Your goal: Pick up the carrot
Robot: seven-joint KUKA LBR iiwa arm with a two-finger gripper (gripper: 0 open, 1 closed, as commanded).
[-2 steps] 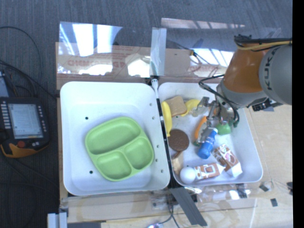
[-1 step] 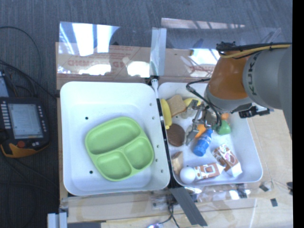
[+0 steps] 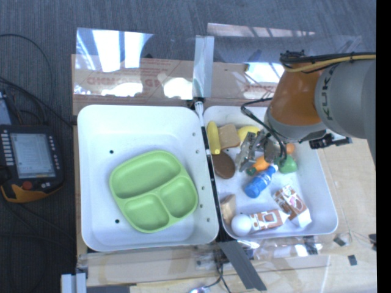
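The carrot [image 3: 261, 163] is a small orange piece lying in the middle of the right bin [image 3: 324, 194], with a green leafy end [image 3: 288, 165] to its right. My gripper [image 3: 257, 154] reaches down into this bin right over the carrot. Its two grey fingers [image 3: 248, 146] stand apart, one on each side of the carrot's upper end, and look open. The wrist and its orange band [image 3: 293, 99] hide the bin's back right part.
Around the carrot lie a blue bottle [image 3: 259, 183], a brown oval [image 3: 224, 165], a yellow banana [image 3: 212, 137], a tan block [image 3: 229, 136], a white egg [image 3: 241, 224] and snack packets [image 3: 291, 204]. A green divided plate [image 3: 153, 190] sits in the left bin [image 3: 98, 127].
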